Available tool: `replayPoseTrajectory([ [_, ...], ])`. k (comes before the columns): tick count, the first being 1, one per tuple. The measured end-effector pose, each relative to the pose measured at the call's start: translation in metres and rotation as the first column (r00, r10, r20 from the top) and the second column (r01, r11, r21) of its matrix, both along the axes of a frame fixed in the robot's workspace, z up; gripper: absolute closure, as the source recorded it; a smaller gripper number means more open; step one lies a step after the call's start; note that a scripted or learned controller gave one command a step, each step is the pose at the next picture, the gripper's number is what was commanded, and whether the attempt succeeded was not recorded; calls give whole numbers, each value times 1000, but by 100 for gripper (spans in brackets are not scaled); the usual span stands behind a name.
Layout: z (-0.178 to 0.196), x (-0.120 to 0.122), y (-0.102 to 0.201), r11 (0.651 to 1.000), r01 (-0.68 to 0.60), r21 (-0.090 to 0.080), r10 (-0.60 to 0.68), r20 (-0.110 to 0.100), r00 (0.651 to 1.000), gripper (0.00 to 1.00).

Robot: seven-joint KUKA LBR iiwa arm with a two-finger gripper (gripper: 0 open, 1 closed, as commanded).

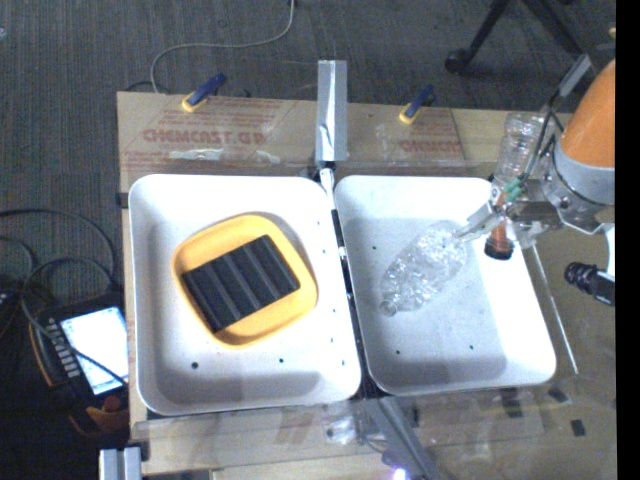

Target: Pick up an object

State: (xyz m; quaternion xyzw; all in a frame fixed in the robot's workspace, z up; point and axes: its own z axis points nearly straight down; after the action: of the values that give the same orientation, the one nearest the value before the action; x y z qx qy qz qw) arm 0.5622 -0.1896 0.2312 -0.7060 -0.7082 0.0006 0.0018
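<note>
The clear plastic bottle (425, 268), crumpled and see-through, lies on its side on the floor of the right bin (520, 353), in the bin's upper middle. Its long axis runs at a slant, from lower left to upper right. The broad, crushed body sits toward the wall shared with the other bin. The narrow end points up and right, toward the bin's far right corner. The gripper (505, 213) hangs at that corner, over the right bin's rim and right at the bottle's narrow end. The view does not let me tell whether it is open, closed or clamped on the bottle, nor whether it touches the bottle. A small round orange-red piece (497, 249) shows just below the gripper, close to the right wall; it could be the cap, but I cannot be sure. The arm (590, 128), with its orange band, comes in from the right edge above the bin. In the left bin (160, 368) lies a yellow tray-like thing (200, 253) with a black ribbed panel (243, 278) on top, turned at a slight angle and well apart from the bottle. Both bins rest on a brown board (230, 133) with red lettering, held by two blue-and-yellow clamps (203, 91) at its far edge.
</note>
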Motion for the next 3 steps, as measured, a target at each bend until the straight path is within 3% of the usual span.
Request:
replayPoseTrajectory([
  [1, -27, 36, -35, 1000, -17, -6, 17, -1, 1000, 0],
  [2, -29, 36, -34, 1000, -29, -6, 29, 0, 1000, 0],
  [3, -21, 24, -22, 985, -171, -4, 171, 1, 985, 0],
])
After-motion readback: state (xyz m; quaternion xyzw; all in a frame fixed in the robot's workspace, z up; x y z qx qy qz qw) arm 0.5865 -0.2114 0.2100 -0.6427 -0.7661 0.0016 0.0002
